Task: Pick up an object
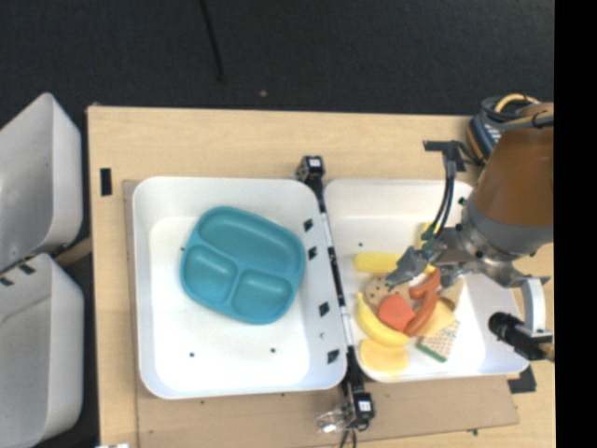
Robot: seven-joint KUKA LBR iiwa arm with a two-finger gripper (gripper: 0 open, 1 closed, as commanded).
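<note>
The right bin (392, 203) holds a pile of toy food: a yellow block (376, 262), a banana (375, 326), a red piece (395, 313), an orange-red stick (425, 292), a brown speckled cookie (372, 292), a yellow disc (384, 356) and a tan wedge (438, 342). My gripper (417, 268) hangs low over this pile, just right of the yellow block and directly above the orange-red stick. The stick's upper end lies under the gripper's tip. The arm's orange band and grey wrist (513, 203) hide the bin's right part.
The left bin (159, 343) holds a teal divided plate (244, 264). A black-clipped divider (326, 269) separates the two bins. Cables and a black bracket (448, 152) stand behind the right bin. White padded blocks (33, 185) sit off the bench's left edge.
</note>
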